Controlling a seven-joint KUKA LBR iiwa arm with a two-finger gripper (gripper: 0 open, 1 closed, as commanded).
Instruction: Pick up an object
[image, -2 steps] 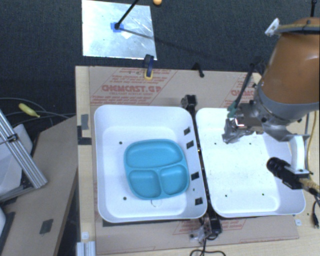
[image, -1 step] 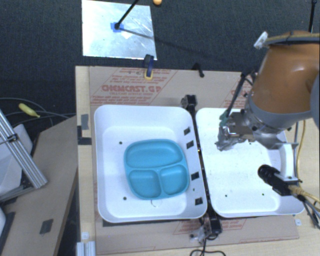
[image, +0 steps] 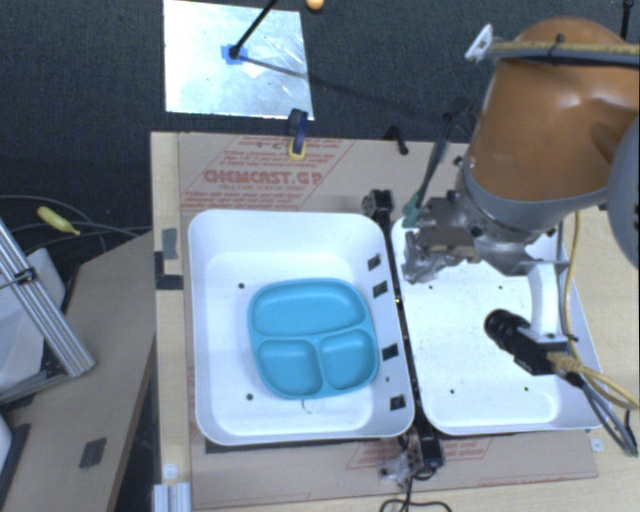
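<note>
Gripper (image: 420, 262) hovers low over the right bin's (image: 480, 400) upper left corner, state impossible to tell. One blue divided plate (image: 312, 335) lies flat in the left bin (image: 215, 300).

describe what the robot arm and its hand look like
The arm has a wide, rounded orange band with a grey ring beneath it. Below that sits the hand, a cluster of silver-grey metal parts with a small teal piece. A thin dark cable runs up beside it, and a yellow cable trails near the wrist's right.
</note>
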